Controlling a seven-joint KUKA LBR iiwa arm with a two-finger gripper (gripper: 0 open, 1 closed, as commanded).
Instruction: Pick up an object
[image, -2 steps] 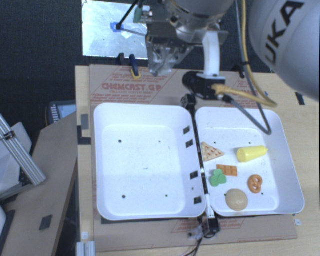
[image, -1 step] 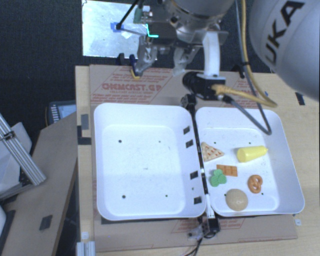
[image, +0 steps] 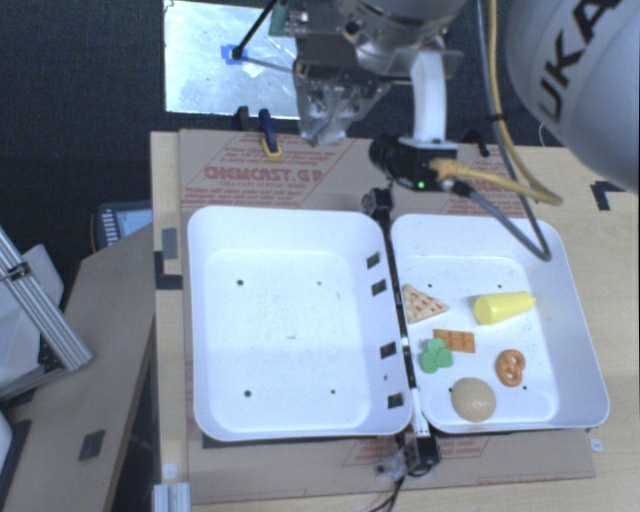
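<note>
Cardboard under two white bins (image: 275, 225), and the gripper (image: 325, 118) hangs high at twelve o'clock, its grip unreadable to me, so picking hasn't started: it must descend toward the yellow piece (image: 502, 306) at four o'clock.

Yellow cone (image: 503, 306), green toy (image: 435, 356), orange pretzel (image: 510, 367)

A cardboard sheet (image: 250, 172) printed with red lettering is laid flat on a wooden bench (image: 120, 300), beneath two white bins. A blue and yellow clamp (image: 268, 135) is fixed at the sheet's far edge. An aluminium rail (image: 35, 305) is seen at the left, and a reflective panel (image: 215, 60) is seen beyond the bench.
</note>
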